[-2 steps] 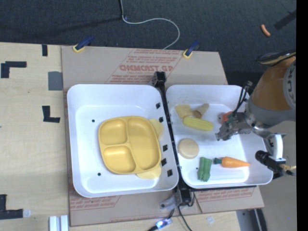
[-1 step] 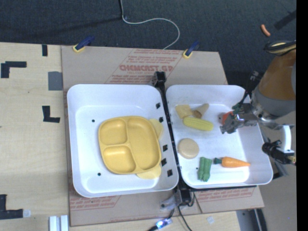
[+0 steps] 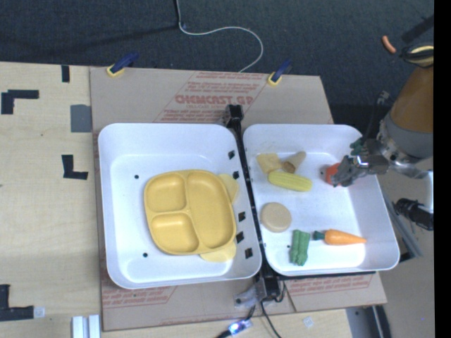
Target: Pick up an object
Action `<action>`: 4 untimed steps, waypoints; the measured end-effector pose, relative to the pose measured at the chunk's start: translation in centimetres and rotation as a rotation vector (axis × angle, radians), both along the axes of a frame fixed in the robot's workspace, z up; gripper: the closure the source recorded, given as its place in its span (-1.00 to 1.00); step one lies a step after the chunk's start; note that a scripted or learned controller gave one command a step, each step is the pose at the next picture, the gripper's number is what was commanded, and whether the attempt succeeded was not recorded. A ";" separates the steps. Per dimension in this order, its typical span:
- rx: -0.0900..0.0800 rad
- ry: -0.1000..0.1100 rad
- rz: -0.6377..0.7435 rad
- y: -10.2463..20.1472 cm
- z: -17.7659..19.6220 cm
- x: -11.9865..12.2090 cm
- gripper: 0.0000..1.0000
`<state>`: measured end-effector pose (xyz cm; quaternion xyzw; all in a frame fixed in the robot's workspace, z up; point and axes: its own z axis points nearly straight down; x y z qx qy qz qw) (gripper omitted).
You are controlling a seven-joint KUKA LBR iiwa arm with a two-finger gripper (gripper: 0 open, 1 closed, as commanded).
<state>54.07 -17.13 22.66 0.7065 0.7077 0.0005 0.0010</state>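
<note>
Red object (image 3: 330, 172) sits between the fingers of the gripper (image 3: 338, 174), at 3 o'clock of the right bin (image 3: 373, 210), near its right wall; too small to tell what it is, and can't tell if it's lifted or touching the floor. Fingers closed around it. Arm comes in from 3 o'clock, wrist over the bin's right rim. Rest of right bin: corn cob (image 3: 289, 182) near centre, tan cone piece (image 3: 294, 162) at 12 o'clock of the corn, pale yellow piece (image 3: 268, 163) just beside both, round beige disc (image 3: 275, 217) at 6 o'clock of the corn, green piece (image 3: 300, 247) and carrot (image 3: 340, 238) side by side at the bin's 6 o'clock edge. Left bin (image 3: 120, 210) holds a yellow divided tray (image 3: 189, 211), tilted slightly, roughly centred
</note>
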 end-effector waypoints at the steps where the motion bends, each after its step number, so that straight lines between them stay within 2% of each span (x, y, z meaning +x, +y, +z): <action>1: 0.002 0.004 0.004 6.0 0.5 -0.4 1.00; 2: 0.001 0.005 0.002 8.7 0.5 -0.6 1.00; 3: 0.001 0.004 0.000 9.0 0.7 -0.3 1.00; 4: 0.000 0.006 -0.001 9.3 -1.1 -0.7 1.00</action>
